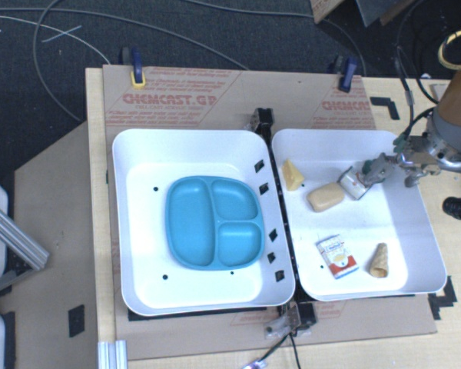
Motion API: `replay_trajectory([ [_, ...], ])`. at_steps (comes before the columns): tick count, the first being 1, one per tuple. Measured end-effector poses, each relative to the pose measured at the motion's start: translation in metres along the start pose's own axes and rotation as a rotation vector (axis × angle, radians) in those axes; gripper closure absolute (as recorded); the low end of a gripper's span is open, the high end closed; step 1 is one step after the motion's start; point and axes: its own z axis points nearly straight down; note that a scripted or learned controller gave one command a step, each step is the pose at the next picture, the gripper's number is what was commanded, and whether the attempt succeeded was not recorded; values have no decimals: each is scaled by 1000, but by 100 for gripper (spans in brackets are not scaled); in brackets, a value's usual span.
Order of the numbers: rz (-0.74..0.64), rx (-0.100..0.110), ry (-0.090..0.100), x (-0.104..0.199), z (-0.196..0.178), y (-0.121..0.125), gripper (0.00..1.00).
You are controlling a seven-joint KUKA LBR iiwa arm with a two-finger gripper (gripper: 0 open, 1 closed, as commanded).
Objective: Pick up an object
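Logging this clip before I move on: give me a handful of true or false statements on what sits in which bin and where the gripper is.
1. The blue divided plate lies in the left bin. True.
2. The right bin holds four loose items. True: a yellow wedge, a tan bread-like piece, a small red and white packet and a cone-shaped piece.
3. The gripper is over the left bin. False: it is over the right bin, close beside the tan bread-like piece.
4. The small red and white packet rests on the blue divided plate. False: it lies on the right bin's floor.
5. The cone-shaped piece touches the yellow wedge. False: they lie well apart.
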Motion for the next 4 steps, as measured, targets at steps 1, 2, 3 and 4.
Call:
replay_trajectory([
  [1,0,0,0,-4,42,2,0],
  [2,-1,-5,0,-4,29,3,100],
  [3,-1,-9,-3,5,-29,0,100],
  [4,-1,-10,-3,8,-83,-9,100],
])
